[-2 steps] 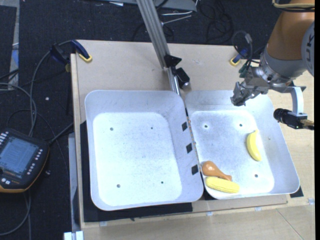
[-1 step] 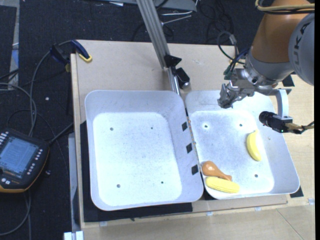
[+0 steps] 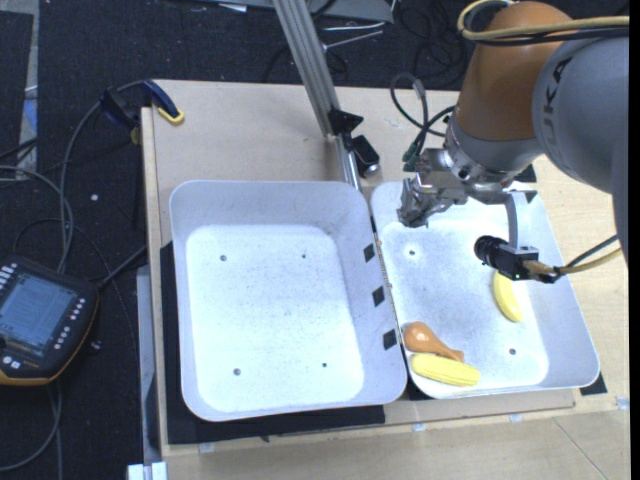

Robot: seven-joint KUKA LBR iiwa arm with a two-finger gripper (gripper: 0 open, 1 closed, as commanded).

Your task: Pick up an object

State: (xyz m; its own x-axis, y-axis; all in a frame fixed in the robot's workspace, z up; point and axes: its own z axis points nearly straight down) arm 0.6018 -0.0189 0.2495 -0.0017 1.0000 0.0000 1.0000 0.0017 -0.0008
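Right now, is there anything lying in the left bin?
No, the left bin shows bare white floor, while the banana, the corn cob and the orange piece all lie in the right bin.

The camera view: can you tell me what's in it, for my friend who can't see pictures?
A grey and orange robot arm reaches in from the right, its gripper at the far end of the right white bin. That bin holds a banana, a corn cob and an orange toy. The left white bin sits beside it.
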